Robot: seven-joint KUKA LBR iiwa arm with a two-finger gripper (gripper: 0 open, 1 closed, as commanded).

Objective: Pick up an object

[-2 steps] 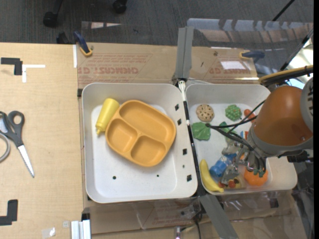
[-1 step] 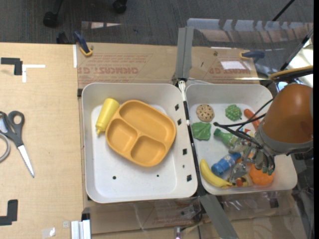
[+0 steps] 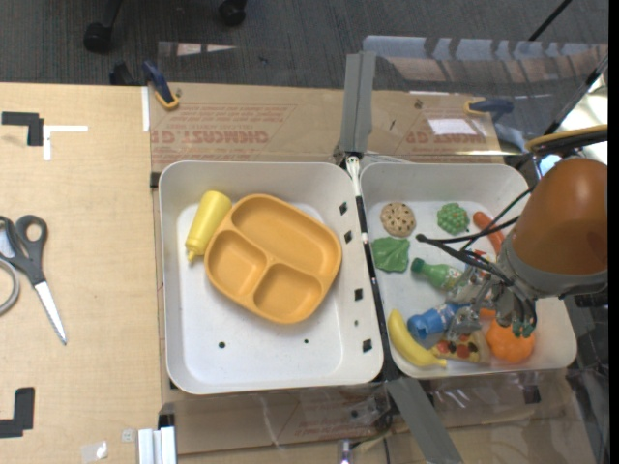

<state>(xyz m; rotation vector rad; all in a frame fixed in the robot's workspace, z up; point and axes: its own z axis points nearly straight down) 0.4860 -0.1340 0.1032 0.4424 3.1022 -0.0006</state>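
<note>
Right bin, gripper lowered among toy foods; grasp stage, nothing seen held.

Candidate items sit in the right bin (image 3: pixel 372 259): a green bottle (image 3: pixel 440 275) just left of the gripper (image 3: pixel 476 309), a blue toy (image 3: pixel 427 323) and a banana (image 3: pixel 410 342) at the near left, an orange fruit (image 3: pixel 511 344) at the near right, partly under the arm (image 3: pixel 566 225); farther back a cookie (image 3: pixel 397 218), a green leaf (image 3: pixel 391 254), a broccoli piece (image 3: pixel 453 218) and a carrot (image 3: pixel 486 223). The gripper hangs low over the clutter between bottle, blue toy and orange fruit; cables hide it, so its state cannot be told. Judged step: descending to grasp. Next move calls for settling on one item, closing squarely, then lifting clear. The left bin (image 3: pixel 184 346) holds a yellow divided tray (image 3: pixel 271 257) and a yellow bottle (image 3: pixel 206 222). Scissors (image 3: pixel 34 269) lie on the tabletop (image 3: pixel 77 356).
</note>
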